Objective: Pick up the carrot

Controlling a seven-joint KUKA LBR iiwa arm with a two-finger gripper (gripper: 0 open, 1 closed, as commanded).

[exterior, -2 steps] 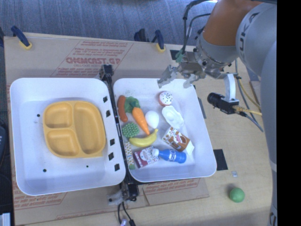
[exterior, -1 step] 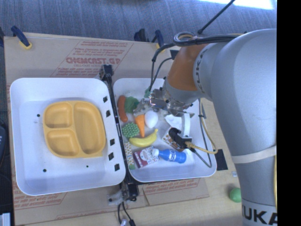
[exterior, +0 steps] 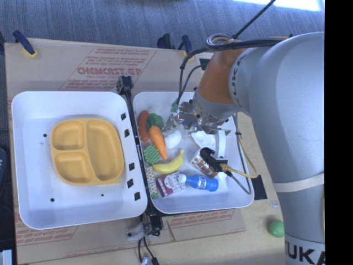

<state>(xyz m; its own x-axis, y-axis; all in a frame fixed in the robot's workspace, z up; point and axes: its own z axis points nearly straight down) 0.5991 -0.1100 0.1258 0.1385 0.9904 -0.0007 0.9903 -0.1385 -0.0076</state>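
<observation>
Carrot lies just to the camera-left of the gripper, long axis running up and down the bin

From where I stand, the big grey arm with the orange band (exterior: 259,87) reaches in from the right over the right-hand shallow white bin (exterior: 237,200), while the left-hand white bin (exterior: 22,148) holds a yellow three-compartment plastic tray (exterior: 87,150); the two-finger gripper (exterior: 190,127) hangs low among the toys, and I cannot tell how its fingers stand; the slim orange plastic carrot (exterior: 158,141) lies near the bin's left wall, thick end toward the far side and tip pointing down toward a yellow toy banana (exterior: 169,165), with a green leafy toy (exterior: 155,120) at its top; the coming move, I judge, needs a short shift left and a grip across the carrot's width
</observation>
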